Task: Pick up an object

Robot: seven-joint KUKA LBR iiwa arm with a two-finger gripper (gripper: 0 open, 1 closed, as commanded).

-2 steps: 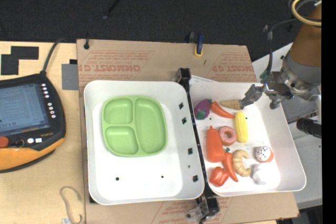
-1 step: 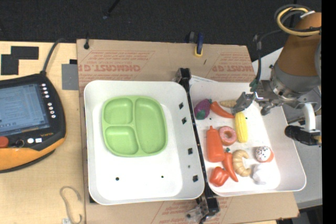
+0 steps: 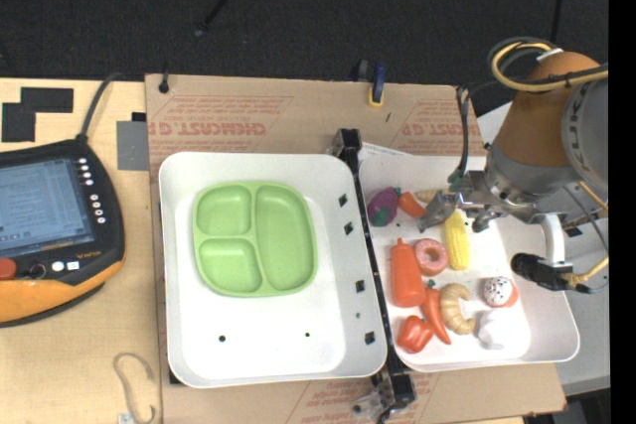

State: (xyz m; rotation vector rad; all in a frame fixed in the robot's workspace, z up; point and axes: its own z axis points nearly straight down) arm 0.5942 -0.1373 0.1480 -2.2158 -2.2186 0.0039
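The right bin [image 3: 556, 338] holds several toy foods: a yellow corn cob [image 3: 457, 241], a pink donut [image 3: 430, 256], an orange bottle shape [image 3: 405, 275], a purple vegetable [image 3: 383, 205], a croissant [image 3: 458, 306], a red pepper [image 3: 414, 335] and a white-and-red ball [image 3: 497, 291]. My gripper [image 3: 458, 214] hangs low over the top end of the corn cob. Its fingers are spread to either side, open, with nothing held between them.
In the left bin [image 3: 189, 333] lies a green three-part plate [image 3: 254, 239]. A black divider [image 3: 363, 253] runs between the bins. A teach pendant [image 3: 50, 223] lies on the bench at the far left. A black cable end [image 3: 542, 270] hangs over the right bin's right side.
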